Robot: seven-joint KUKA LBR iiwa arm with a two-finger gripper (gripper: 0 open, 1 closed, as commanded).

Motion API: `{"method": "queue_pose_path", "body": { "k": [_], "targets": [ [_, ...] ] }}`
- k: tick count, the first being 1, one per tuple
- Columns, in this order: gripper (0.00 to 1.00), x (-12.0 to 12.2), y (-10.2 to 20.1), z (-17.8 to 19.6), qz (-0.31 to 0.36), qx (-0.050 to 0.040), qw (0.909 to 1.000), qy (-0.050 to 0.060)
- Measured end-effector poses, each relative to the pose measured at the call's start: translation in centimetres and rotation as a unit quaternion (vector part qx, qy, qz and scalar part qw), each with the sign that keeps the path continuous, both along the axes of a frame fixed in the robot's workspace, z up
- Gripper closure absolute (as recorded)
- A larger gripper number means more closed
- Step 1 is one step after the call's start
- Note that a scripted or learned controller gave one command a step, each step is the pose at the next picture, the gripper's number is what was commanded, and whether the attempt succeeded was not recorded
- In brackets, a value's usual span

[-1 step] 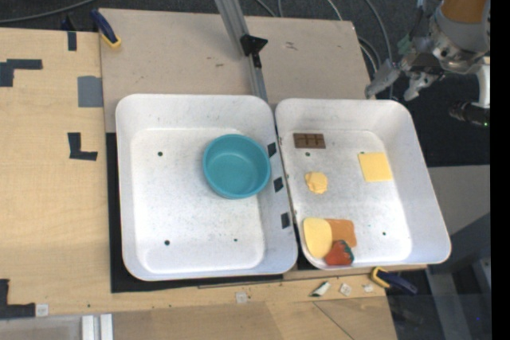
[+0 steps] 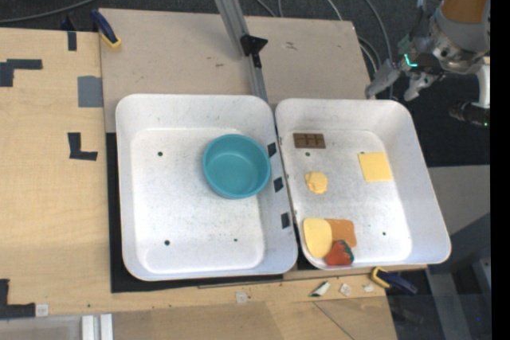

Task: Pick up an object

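My landmark is the right bin [image 2: 422, 171]; left of it a teal bowl [image 2: 236, 165] sits mid-bin, looking light, rigid and slick, best pinched across its rim. Inside lie a yellow square [image 2: 374, 166] and small yellow lump [image 2: 316, 183]. My gripper [image 2: 400, 81] hovers past its far corner, jaws spread, empty.

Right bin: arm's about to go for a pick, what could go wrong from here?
1. The yellow oval piece, orange slab and red piece lie touching near the right bin's front wall, so a grasp may catch two or clip the wall.
2. The brown bar and yellow square look flat; fingers may slide off.
3. The gripper sits outside the bin's far rim and must clear it.
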State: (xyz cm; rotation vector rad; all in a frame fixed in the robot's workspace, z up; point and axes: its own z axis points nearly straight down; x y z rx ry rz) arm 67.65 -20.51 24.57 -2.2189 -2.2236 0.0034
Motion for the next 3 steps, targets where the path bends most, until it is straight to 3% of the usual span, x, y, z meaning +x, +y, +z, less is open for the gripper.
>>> {"method": "queue_pose_path", "body": {
  "k": [2, 3],
  "targets": [
    [0.0, -0.6, 0.3, -12.4, 0.0, 0.0009, 1.0, 0.003],
    [0.0, -0.6, 0.4, -15.9, 0.0, -0.0002, 1.0, 0.0]
  ]
}}
